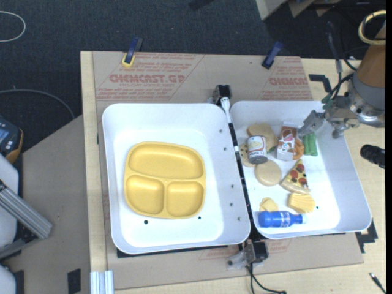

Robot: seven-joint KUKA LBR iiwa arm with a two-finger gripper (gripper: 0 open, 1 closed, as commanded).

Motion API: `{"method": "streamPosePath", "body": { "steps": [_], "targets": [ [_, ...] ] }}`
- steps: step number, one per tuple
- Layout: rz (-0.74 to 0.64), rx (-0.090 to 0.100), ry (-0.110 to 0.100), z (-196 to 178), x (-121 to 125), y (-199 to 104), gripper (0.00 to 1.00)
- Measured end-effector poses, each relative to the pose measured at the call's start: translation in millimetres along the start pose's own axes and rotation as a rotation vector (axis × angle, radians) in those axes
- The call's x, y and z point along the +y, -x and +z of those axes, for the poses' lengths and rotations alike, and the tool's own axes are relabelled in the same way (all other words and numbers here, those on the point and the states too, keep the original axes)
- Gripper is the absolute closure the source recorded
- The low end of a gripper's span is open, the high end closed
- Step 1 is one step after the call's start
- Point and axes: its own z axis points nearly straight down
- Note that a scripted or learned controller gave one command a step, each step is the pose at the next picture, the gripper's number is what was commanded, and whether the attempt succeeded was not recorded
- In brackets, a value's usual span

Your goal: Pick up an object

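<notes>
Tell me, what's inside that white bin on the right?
The right bin holds toy food: a small can, a blue bottle, a pizza slice, a round cookie, a cheese wedge and a green piece. The gripper covers whatever lies beneath it.
</notes>
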Motion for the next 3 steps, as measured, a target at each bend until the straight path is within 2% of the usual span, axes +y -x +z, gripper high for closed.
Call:
{"method": "streamPosePath", "body": {
  "steps": [1,2,3],
  "targets": [
    [-0.002,-0.003,0.012,-6.8,3.0,0.0,0.0],
    [-0.002,-0.001,0.006,57.1,4.2,0.3,0.0],
    [-0.006,-0.003,0.034,80.1,12.5,-1.4,0.0]
  ]
}}
